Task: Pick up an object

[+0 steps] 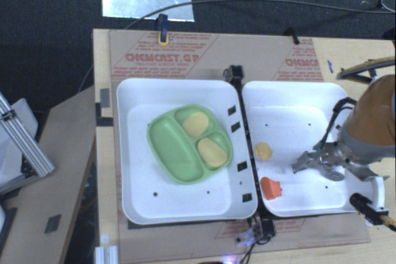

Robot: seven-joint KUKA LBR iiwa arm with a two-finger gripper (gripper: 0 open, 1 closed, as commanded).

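While the pincer (302, 163) hangs low over the right bin (291, 99) with nothing between its fingers — how wide they stand I cannot tell — an orange block (271, 187) lies at its seven o'clock and a yellow disc (263, 150) at its nine o'clock.

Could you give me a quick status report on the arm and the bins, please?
Gripper low over right bin, nothing held. Orange piece and yellow disc loose nearby. Path unobstructed.
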